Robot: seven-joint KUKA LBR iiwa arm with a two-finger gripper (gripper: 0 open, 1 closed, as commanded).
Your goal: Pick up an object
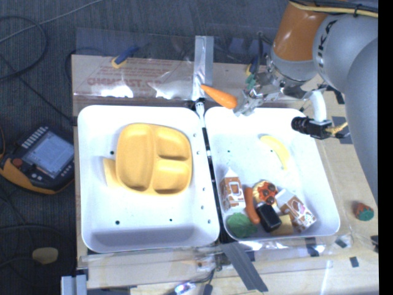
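An orange carrot [218,95] lies slanted over the back rim where the two bins meet. My gripper [247,105] hangs at the back left corner of the right bin [319,165], its tip right at the carrot's right end; whether it touches the carrot is unclear. Below it in the right bin lies a yellow banana [276,150]. At that bin's front sits a heap: two brown-and-white cartons [231,191] [299,209], a green item [242,226], a black block [268,217] and a red-orange toy [265,192].
The left bin [92,183] holds a yellow divided plate [153,157]. A handheld pendant [43,158] lies on the floor at left. A small red and green item [363,211] rests on the bench right of the bins. The arm's wrist [319,118] overhangs the right bin's back.
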